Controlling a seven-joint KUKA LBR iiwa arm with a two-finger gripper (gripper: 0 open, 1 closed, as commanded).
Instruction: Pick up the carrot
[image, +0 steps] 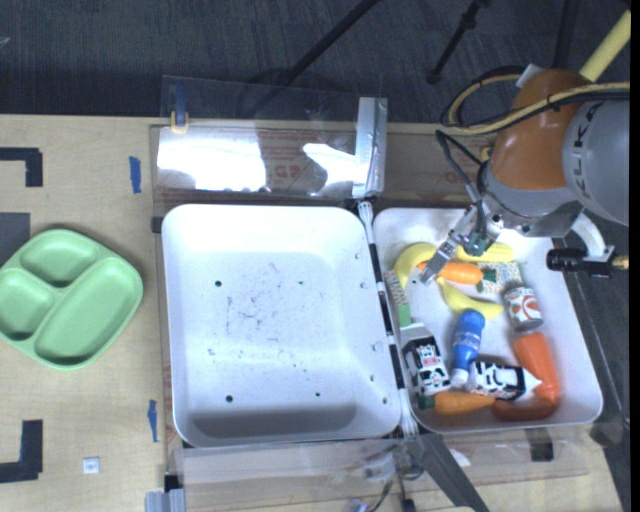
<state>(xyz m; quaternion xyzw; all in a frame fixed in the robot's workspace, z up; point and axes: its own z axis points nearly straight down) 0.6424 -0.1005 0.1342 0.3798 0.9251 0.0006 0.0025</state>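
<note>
Arm (560, 150) is chunky grey with a big glossy orange band, yellowish and black cables looped behind it, and a small metallic gripper (462, 245) with teal bits.

The counter (80, 160) is pale wood with black corner marks and small blue tape pieces. On it sit two shallow white bins side by side: the left bin (190, 230) and the right bin (585, 390). A green divided plate (65, 297) lies left of them.

hand (452, 250) above carrot (462, 272), right bin (580, 400)
</note>
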